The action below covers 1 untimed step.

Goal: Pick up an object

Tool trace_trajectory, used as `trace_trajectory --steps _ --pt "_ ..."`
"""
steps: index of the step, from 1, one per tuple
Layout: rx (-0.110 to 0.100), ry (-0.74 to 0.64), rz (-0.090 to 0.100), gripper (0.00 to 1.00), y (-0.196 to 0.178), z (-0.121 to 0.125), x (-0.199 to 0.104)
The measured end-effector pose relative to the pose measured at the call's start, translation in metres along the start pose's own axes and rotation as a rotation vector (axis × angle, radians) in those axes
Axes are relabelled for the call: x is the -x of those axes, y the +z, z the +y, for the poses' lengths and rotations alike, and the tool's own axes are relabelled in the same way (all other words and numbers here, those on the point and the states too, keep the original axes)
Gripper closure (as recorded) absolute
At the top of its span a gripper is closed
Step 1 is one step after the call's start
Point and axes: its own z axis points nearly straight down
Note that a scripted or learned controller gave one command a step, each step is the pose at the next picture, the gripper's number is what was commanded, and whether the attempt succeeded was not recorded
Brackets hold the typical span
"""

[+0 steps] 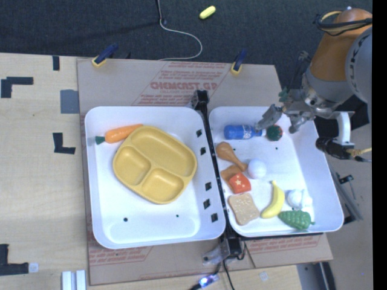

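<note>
Your pincer hangs over the far edge of the right bin, its two fingers spread and clasping nothing, with a small dark green ball-like piece lying between and just below the fingertips and a blue bottle on its side just beside the left finger. That bottle is the nearest sound candidate: it looks like hollow plastic, so judge it light and stiff but smooth and apt to roll, and take it across the middle of its barrel, fingers square to its long axis, not at the pale cap end. The green piece is too small to make out; it may slip aside when the fingers close. Nearer the camera the same bin holds a drumstick, a white ball, a red piece, a slice of bread, a banana and a leafy green item in the near corner, all probably light toy food. The ball would be the hardest to grip, being round and slick; the banana offers a firm curved middle. The left bin carries a yellow divided plate and a carrot touching its far rim, well apart from your arm.
</note>
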Motion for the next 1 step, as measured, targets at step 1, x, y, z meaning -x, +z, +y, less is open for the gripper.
trace_trajectory --steps 1 --pt "0.014 -0.003 -0.002 0.0 -0.0087 0.0029 -0.0002"
